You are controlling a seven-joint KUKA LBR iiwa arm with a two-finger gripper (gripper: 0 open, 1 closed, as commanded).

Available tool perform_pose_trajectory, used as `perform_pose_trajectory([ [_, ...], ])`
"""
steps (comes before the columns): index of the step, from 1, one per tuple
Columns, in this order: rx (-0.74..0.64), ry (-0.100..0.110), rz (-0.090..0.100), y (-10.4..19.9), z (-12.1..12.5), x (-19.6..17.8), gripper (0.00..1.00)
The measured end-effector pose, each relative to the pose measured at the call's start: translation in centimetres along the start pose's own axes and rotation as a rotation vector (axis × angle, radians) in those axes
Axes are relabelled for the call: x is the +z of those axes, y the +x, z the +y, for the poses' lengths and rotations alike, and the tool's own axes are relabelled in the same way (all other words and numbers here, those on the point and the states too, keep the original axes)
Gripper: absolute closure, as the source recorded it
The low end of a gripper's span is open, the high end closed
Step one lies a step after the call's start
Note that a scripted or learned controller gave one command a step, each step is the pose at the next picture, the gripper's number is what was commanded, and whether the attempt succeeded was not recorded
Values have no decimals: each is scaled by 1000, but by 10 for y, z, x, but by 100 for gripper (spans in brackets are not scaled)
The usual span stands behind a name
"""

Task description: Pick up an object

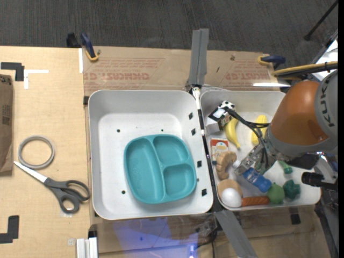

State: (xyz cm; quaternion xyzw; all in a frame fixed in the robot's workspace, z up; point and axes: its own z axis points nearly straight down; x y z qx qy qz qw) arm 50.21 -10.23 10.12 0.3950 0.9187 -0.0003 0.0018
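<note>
Many objects crowded right bin [279,97]; gripper [252,164] hung low over blue object [256,179] near front edge. Finger state could not be told. Risk: neighbouring banana [232,132], white ball [231,196] possibly blocked clean closure, causing slip.

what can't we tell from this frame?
- End effector finger state: camera view too small and cluttered to read; contact with the blue object unclear.
- Right bin far-right contents: hidden under the arm's orange band.
- Small carton label: too small to read.
- Brown item at left: cut off by the frame edge.
</note>
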Motion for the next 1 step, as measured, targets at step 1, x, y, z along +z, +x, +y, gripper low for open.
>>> perform_pose_trajectory([
  [1,-8,0,2,70,60,-131,100],
])
